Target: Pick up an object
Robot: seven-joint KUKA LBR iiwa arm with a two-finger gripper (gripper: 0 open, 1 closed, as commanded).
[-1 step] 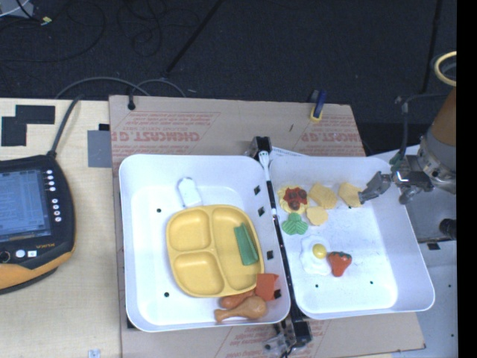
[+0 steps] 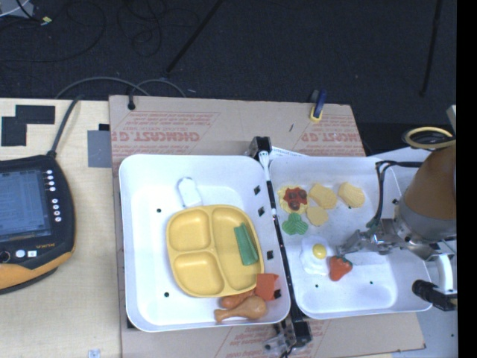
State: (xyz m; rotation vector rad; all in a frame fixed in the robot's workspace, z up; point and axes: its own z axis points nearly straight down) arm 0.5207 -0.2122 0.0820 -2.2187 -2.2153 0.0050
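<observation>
Your two bins, contents listed.
Left bin: yellow divided tray, green block. Right bin: toy strawberry beside gripper, jaws' state unclear.

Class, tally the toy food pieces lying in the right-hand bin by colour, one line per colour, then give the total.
Yellow: 3
Green: 1
White with yellow centre: 1
Red-orange: 1
Yellow with dark red topping: 1
Total: 7

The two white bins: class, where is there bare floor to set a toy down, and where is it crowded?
Free: the left bin's strip left of the yellow tray; the right bin's near floor below the strawberry. Crowded: the right bin's far-left corner, around the fried egg and pincer.
</observation>
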